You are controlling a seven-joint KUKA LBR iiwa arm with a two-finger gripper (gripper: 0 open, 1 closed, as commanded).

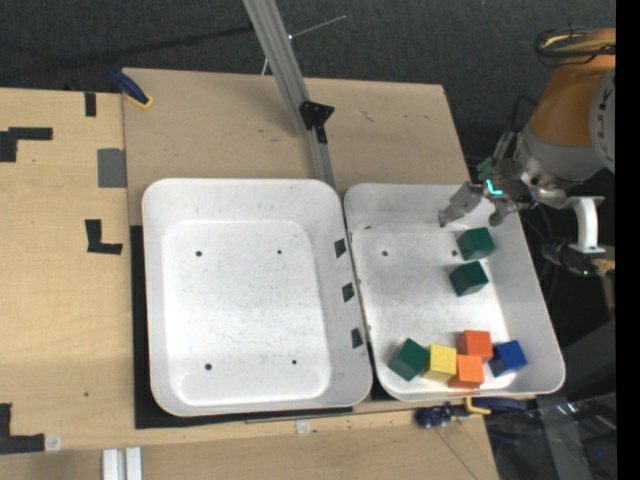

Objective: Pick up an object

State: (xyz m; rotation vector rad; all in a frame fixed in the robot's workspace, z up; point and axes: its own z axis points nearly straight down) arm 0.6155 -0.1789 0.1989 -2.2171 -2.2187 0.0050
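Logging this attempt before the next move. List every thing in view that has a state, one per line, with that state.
gripper: fingers spread, holding nothing, above the right bin's far end
upper green block: lying loose, just below the gripper
lower green block: lying loose, apart from the others
clustered blocks: green, yellow, two orange, blue, packed together at the near edge
right bin: holds all blocks
left bin: flat on bench

Arm (572, 108) reaches in from the right, orange band above grey wrist, bent down over far right corner of right bin (370, 268). Gripper (478, 206) hangs w/ fingers spread, nothing between them.
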